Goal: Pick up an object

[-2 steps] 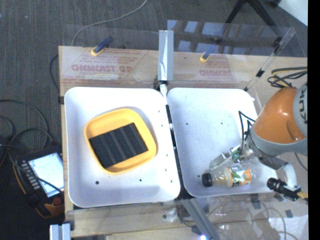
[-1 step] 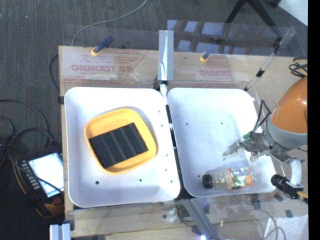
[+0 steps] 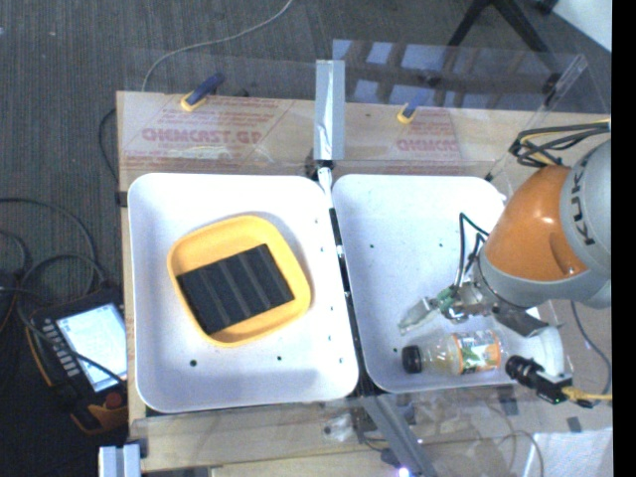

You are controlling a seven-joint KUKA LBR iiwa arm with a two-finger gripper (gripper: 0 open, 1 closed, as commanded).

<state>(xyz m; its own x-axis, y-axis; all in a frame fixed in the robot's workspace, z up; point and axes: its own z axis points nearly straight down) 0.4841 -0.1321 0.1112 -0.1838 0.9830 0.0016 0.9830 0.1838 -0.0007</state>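
Here, bottle point(image 3: 455, 355) lying on side, just below end effector point(image 3: 429, 310)

I see two white bins point(image 3: 238, 192). In the left one sits a yellow dish point(image 3: 238, 278) with a black ribbed insert. The small bottle point(image 3: 455, 354) has a black cap and an orange-and-green label. My arm point(image 3: 556, 232) is grey with an orange band.
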